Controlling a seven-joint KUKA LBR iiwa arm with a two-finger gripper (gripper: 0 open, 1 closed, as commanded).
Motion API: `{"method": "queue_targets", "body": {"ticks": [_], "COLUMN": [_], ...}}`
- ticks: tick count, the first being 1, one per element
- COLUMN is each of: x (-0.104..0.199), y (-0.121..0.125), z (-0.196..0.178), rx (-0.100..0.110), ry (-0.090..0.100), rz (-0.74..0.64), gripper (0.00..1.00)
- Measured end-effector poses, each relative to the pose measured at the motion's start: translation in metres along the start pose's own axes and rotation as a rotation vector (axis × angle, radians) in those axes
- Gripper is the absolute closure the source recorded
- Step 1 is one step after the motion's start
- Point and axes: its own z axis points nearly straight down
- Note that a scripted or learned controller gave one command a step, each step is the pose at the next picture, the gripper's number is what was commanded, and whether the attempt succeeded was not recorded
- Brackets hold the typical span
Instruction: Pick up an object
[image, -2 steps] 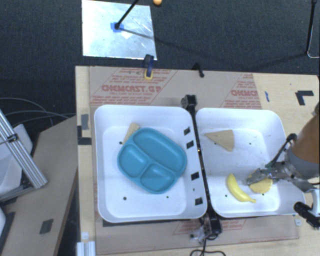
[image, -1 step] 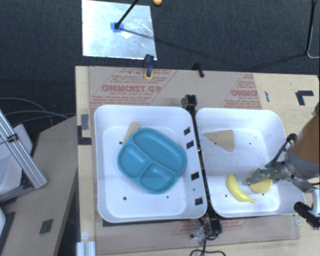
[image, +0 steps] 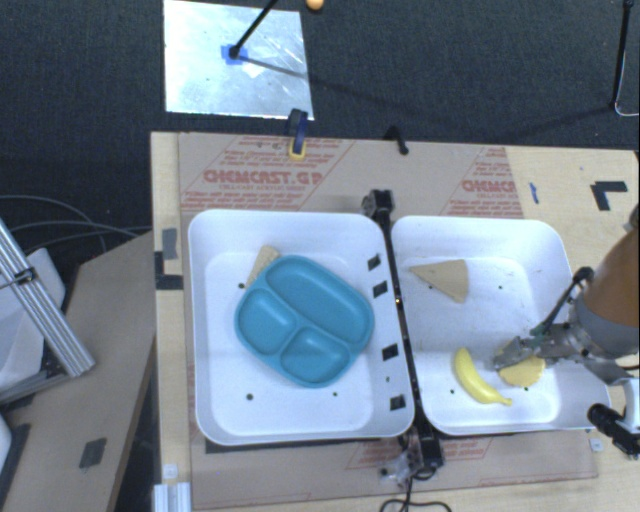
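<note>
The tool (image: 516, 352) is low in the right bin (image: 480, 235), its tip beside a small yellow piece (image: 524, 374) near the bin's front right corner; I cannot tell whether it grips anything. A banana (image: 476, 378) lies just left of that piece, and a tan wedge (image: 443, 277) sits farther back. In the left bin (image: 290, 225) a blue divided plate (image: 303, 319) rests, partly covering another tan wedge (image: 263, 262).

The right bin (image: 480, 240) has open floor between the tan wedge (image: 443, 278) and the banana (image: 478, 378). A blue plate (image: 303, 318) crowds the left bin (image: 215, 300).
</note>
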Motion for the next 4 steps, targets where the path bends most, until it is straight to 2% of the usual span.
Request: {"method": "queue_targets", "body": {"ticks": [1, 2, 3, 4], "x": [0.001, 0.064, 0.166, 0.243], "y": [0.003, 0.098, 0.14, 0.185], "z": [-0.013, -0.014, -0.106, -0.153], "rx": [-0.007, -0.009, -0.011, -0.008], "ry": [0.002, 0.001, 0.004, 0.003], "rz": [-0.002, -0.013, -0.016, -0.012], "gripper": [1.0, 1.0, 1.0, 1.0]}}
